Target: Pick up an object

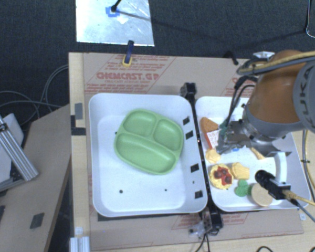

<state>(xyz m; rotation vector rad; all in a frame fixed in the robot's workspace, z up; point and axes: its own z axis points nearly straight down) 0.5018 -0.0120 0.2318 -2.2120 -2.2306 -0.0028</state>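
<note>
Several toy foods in right bin [291, 201], all close under gripper [227, 140]. Nearest: red-white packet [212, 138] just left of gripper; orange wedge [208, 125] up-left; yellow piece [213, 155] just below; pizza [221, 176] further below. Gripper state: can't tell, nothing seen held. Green plate [148, 140] well left, other bin.

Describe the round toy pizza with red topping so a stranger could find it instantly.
Start at the right-hand shallow white bin, where the grey and orange arm's gripper hangs. Look to the bin's near half, close to the divider between the bins: the small round yellow toy pizza with red topping lies there. Its neighbours, a plain yellow piece and a green piece, carry no red.
</note>
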